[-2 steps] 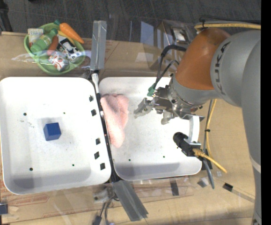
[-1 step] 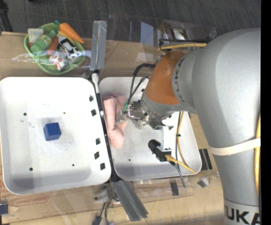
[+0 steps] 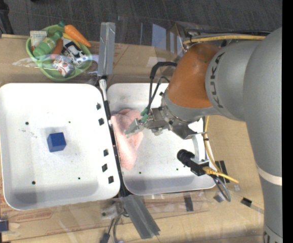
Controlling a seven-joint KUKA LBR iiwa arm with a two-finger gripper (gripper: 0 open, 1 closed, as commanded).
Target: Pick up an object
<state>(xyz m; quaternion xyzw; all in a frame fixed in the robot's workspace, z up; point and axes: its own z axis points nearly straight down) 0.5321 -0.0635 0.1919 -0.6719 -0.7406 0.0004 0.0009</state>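
Cardboard-covered bench (image 3: 136,59) bears two bins; we see the gripper (image 3: 136,128) over the soft pink cloth (image 3: 126,135), probably targeting it; its grasp we cannot tell.

The robot arm reaches over the right bin.

The big grey arm (image 3: 237,59) with its orange band (image 3: 192,77) comes in from the right. Its gripper (image 3: 138,127) is low over the right bin (image 3: 161,181), just at a pink cloth (image 3: 126,138) that lies along the bin's left side. A blue block (image 3: 56,141) sits alone in the left bin (image 3: 14,186). Behind the bins, a green bowl (image 3: 60,74) holds toys, with an orange carrot (image 3: 75,34) on top.
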